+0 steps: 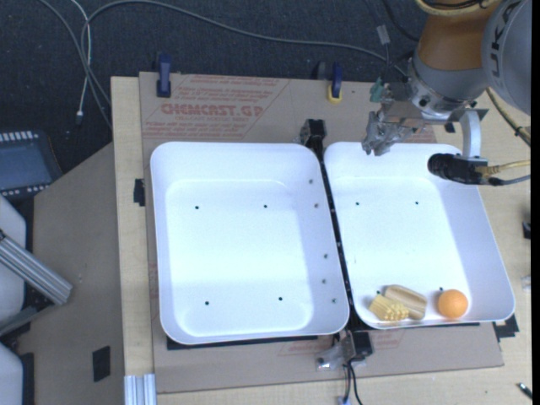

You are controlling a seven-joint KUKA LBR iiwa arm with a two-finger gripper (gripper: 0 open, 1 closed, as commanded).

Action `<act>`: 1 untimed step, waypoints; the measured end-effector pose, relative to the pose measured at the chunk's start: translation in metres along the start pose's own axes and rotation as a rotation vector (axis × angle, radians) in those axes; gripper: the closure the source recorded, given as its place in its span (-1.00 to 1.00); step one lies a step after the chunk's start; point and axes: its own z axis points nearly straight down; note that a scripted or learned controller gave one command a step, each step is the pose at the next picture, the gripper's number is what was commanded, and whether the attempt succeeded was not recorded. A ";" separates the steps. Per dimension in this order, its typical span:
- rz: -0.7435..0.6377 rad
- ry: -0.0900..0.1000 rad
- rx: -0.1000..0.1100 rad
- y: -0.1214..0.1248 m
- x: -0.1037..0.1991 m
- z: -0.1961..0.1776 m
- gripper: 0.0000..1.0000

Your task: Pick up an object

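In the right bin (pixel 422 226), near its front edge, lie a yellow corn cob (pixel 387 310), a tan bread roll (pixel 406 297) touching it, and a small orange ball (pixel 453 303) a little to their right. My gripper (pixel 380 137) hangs over the bin's far left corner, well away from all three objects. Nothing shows between its fingers. The grey arm with its orange band (pixel 456 24) reaches in from the upper right.
The left bin (pixel 240 243) sits beside the right one, both on a brown board (pixel 211 104) held by blue clamps at the back. A black camera unit (pixel 456 168) sticks out below the wrist. Cables run across the dark floor behind.
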 end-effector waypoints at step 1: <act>0.000 0.000 -0.001 0.004 0.051 0.003 1.00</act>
